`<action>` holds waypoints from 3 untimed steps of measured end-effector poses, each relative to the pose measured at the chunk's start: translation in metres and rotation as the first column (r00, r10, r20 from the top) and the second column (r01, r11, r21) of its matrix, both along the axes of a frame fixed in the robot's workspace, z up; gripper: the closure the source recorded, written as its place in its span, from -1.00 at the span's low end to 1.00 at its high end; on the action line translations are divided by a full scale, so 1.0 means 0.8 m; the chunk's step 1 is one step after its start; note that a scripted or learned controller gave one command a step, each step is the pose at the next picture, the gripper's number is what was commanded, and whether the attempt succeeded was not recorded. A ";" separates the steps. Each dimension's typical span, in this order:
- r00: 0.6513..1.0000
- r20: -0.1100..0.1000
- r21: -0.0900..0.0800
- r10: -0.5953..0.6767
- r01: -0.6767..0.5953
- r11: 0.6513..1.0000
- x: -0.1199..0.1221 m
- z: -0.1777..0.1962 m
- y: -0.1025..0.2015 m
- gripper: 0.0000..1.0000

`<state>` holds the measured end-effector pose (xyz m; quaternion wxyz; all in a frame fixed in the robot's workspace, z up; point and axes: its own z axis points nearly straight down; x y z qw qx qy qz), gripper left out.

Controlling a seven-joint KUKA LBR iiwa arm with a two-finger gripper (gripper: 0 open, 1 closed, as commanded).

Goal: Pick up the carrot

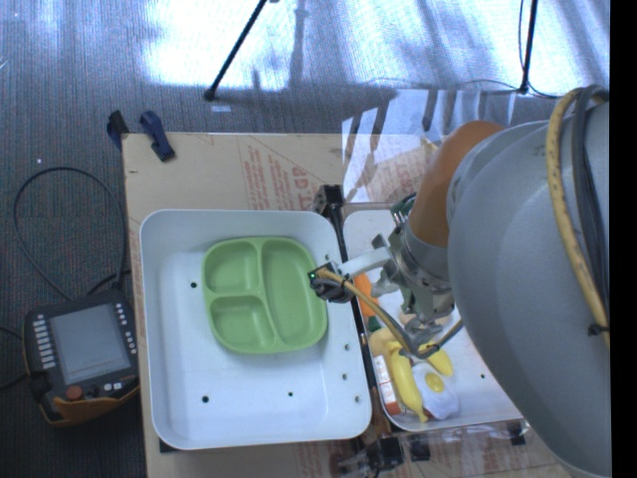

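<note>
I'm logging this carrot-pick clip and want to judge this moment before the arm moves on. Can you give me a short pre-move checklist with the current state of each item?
1. Carrot located: ok, a sliver of orange shows in the right bin, near its left wall.
2. Carrot free to grasp: cannot tell, the arm's wrist covers most of it.
3. Gripper over the right bin: ok, it hangs above the pile of food.
4. Carrot between the fingers: cannot tell, the wrist blocks the fingertips.
5. Neighbours clear of the grasp: not ok, a banana and other yellow and white items crowd close.
6. Left bin undisturbed: ok, the green divided plate lies flat in it.
</note>
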<state>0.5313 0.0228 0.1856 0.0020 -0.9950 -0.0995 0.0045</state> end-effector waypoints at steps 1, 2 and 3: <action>1.000 0.000 0.000 0.000 0.000 1.000 0.000 0.000 0.000 -1.00; 1.000 0.000 0.000 0.000 0.000 1.000 0.000 0.000 0.000 -1.00; 1.000 0.000 0.000 0.000 0.000 1.000 0.000 0.000 0.000 -1.00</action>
